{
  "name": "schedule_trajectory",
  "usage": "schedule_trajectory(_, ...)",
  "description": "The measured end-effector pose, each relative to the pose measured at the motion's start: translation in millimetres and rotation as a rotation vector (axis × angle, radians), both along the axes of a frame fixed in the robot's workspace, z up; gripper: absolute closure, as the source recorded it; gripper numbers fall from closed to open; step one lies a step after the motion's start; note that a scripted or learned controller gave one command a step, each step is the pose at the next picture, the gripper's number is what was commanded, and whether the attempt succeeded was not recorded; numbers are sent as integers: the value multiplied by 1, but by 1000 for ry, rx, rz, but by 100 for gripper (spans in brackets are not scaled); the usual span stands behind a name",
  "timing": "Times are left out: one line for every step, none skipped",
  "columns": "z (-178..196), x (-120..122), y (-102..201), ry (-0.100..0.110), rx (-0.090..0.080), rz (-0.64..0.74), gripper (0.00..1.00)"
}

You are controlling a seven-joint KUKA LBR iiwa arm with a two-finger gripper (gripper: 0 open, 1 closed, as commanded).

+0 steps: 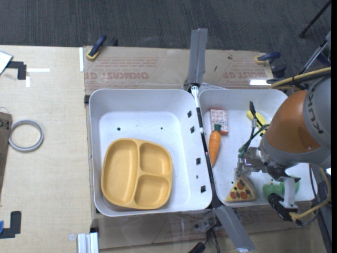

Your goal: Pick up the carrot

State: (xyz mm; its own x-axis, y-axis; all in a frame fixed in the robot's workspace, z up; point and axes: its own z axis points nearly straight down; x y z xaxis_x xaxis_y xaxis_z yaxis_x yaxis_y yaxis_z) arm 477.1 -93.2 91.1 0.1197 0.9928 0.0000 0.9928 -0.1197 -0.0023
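Camera view: gripper hovering beside carrot, finger state unclear; needing shift toward carrot's middle, straddling before closing.

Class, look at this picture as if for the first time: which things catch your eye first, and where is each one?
The big yellow divided plate stands out first, lying in the left bin. Next comes the arm's orange band, over the right bin. Below it the gripper hangs just above a toy pizza slice, while the carrot lies against that bin's left wall.
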Motion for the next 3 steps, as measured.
schedule_trajectory(49,1,-2,-2,-1,310,100)
schedule_trajectory(0,0,-3,0,1,89,100)
schedule_trajectory(0,7,0,1,-1,-153,100)
